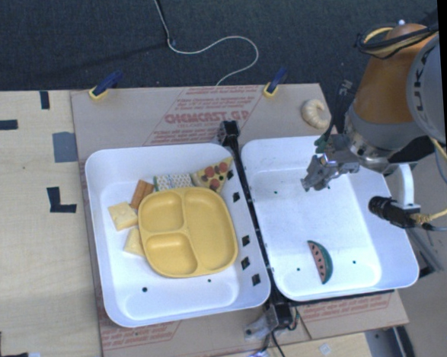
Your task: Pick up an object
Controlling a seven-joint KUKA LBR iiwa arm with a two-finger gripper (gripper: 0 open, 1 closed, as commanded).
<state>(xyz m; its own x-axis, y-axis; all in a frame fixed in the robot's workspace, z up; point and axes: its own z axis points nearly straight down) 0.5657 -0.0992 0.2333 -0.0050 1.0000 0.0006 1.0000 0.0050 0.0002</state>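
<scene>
Bench: two white bins side by side, left bin [106, 243] and right bin [382, 269].
Arm: the arm [396, 78] reaches in from the right, over the right bin's upper part.
Yellow tray [187, 231]: lies in the left bin on top of crackers and toy food; bulky, a poor pick.
Gripper [315, 180]: hangs over the right bin's upper middle with nothing seen in it; whether it is released or clenched cannot be told.
Watermelon slice [320, 260]: lies alone near the right bin's lower edge, well apart from the gripper.
Advice: the slice looks the easiest target; the gripper should centre above it, turn across its narrow width and descend straight.
</scene>
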